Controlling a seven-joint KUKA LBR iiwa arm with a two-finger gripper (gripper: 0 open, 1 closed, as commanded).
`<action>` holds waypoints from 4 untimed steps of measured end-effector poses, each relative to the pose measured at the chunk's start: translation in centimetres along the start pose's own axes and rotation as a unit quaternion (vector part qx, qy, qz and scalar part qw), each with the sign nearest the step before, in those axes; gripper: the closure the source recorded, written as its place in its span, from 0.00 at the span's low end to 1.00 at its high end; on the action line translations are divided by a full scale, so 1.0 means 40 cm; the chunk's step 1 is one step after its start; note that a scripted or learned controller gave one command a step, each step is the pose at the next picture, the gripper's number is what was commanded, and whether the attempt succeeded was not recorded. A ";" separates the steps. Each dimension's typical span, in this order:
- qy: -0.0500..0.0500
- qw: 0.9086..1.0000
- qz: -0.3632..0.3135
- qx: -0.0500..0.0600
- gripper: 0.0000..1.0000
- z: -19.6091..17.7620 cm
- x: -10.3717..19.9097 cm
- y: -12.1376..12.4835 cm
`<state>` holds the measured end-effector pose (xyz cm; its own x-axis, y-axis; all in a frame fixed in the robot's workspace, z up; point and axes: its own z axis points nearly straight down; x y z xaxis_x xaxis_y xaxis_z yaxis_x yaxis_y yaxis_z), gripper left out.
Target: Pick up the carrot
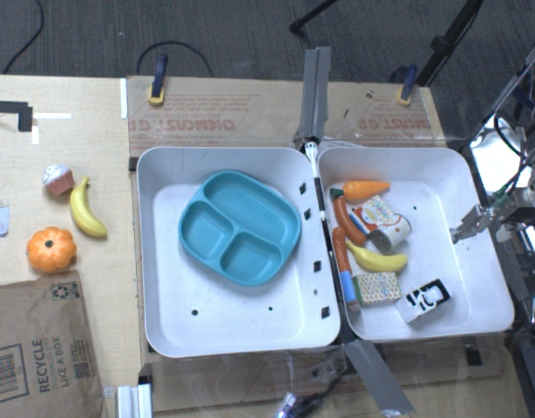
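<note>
The orange carrot [365,189] lies flat at the back left of the right bin [450,190], its tip pointing right. It rests just above a small can [387,225]. My gripper [468,226] hovers over the bin's right rim, well to the right of the carrot and a little nearer the front. Nothing touches the carrot from above.
Packed below the carrot are two long orange pieces [341,229], a yellow banana [378,258], a cracker box [377,287] and a black-and-white item [423,299]. The left bin [163,303] holds a blue divided plate [240,226]. On the bench at left lie a banana [86,209], cupcake [57,179] and small pumpkin [51,249].
</note>
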<state>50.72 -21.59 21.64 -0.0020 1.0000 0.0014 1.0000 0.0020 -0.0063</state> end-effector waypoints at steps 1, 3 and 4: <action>-0.001 0.989 -0.146 -0.003 0.00 0.287 0.003 0.140; -0.001 0.980 -0.201 -0.002 1.00 0.294 0.067 0.197; -0.001 0.985 -0.170 -0.001 1.00 0.102 0.221 0.056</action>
<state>52.90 -12.76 17.55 -0.3365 0.9417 0.0014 0.9417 0.3365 -0.0030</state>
